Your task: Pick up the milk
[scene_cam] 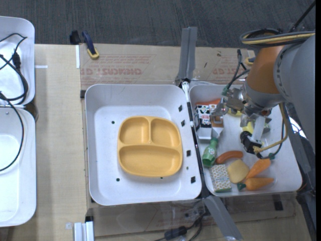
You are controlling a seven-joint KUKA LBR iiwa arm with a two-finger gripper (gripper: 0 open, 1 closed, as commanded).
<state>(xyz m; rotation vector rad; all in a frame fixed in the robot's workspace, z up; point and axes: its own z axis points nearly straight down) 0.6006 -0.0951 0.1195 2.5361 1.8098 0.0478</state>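
We risk snagging a neighbour rather than the milk carton (203,117), since it stands against the left wall of the right bin (286,177), crowded by a green bottle (210,151) just below it and a sausage (229,156) nearby. A slanted descent could knock it over or pinch the wall. The carton looks small and boxy, white with black cow patches and a red-orange top (its print is too small to read). Our end effector (226,106) hovers just right of the carton; we cannot tell how it is set. The yellow divided plate (149,146) sits in the left bin (100,134).
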